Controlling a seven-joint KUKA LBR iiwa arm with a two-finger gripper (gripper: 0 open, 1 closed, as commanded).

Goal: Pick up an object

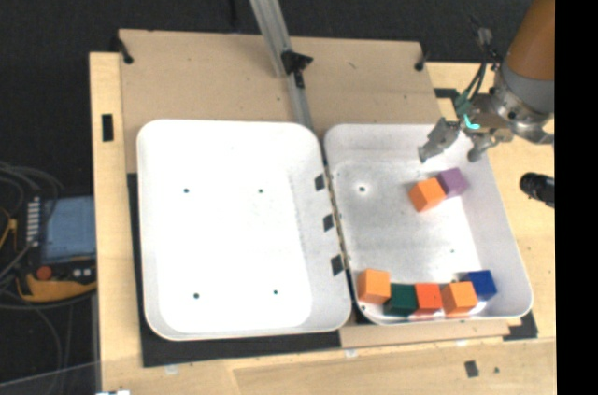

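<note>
A light wooden bench [234,76] fills most of the frame, seen from above at a slant against a dark floor. Two shallow white bins sit on it side by side. The left bin [234,225] takes up the centre-left of the frame. The right bin [392,225] lies just beside it, in the centre-right, and holds all the blocks.

A slim metal post [266,6] slants from the top centre of the frame down to the gap between the bins.

The grey arm [531,57], with its orange band, enters at the upper right edge. Its gripper [458,141] hangs over the upper right corner of the right bin, with its two grey fingers spread apart and nothing between them.

Just below and left of the gripper, an orange block [428,193] and a purple block [453,181] sit touching each other on the bin floor. Neither is touched by the fingers.

Along the lower edge of the right bin runs a row of five blocks, close together: an orange one at the left end [375,285], then a green block [403,299], a second orange [428,296], a third orange [459,296], and a blue block [480,283] at the right end.

At the left edge of the frame, off the bench, lie cables and a small blue-and-grey device [65,230].
</note>
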